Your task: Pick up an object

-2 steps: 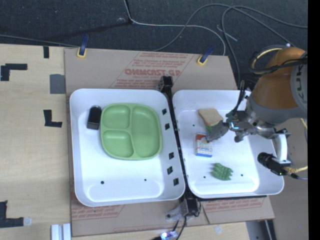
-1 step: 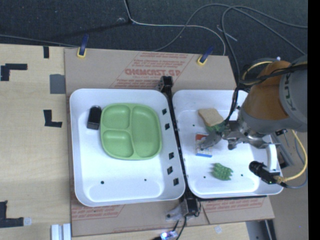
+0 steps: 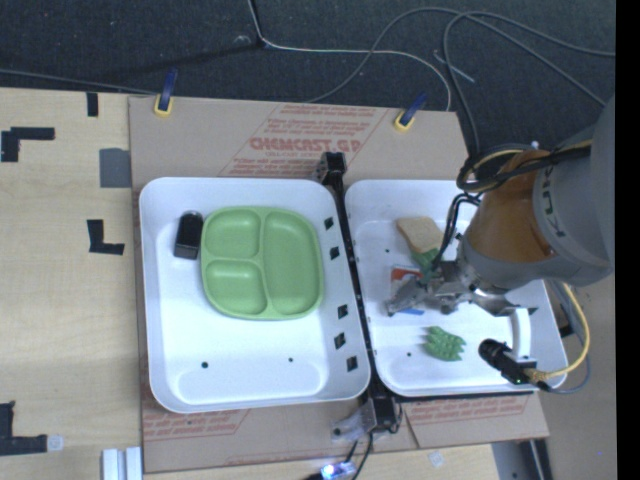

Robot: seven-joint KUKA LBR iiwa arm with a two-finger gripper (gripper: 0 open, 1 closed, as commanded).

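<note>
Hand (image 3: 415,293) lowered into right bin (image 3: 392,368) among small objects, its grip not discernible, green divided plate (image 3: 263,263) and black block (image 3: 188,235) seen in left bin (image 3: 165,368)

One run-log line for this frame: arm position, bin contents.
arm: over right bin | claw: low among small items | right bin: tan piece, green toy | left bin: green divided plate, black block

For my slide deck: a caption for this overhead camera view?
Robot hand low in the right bin among small items; green plate in the left bin.
</note>
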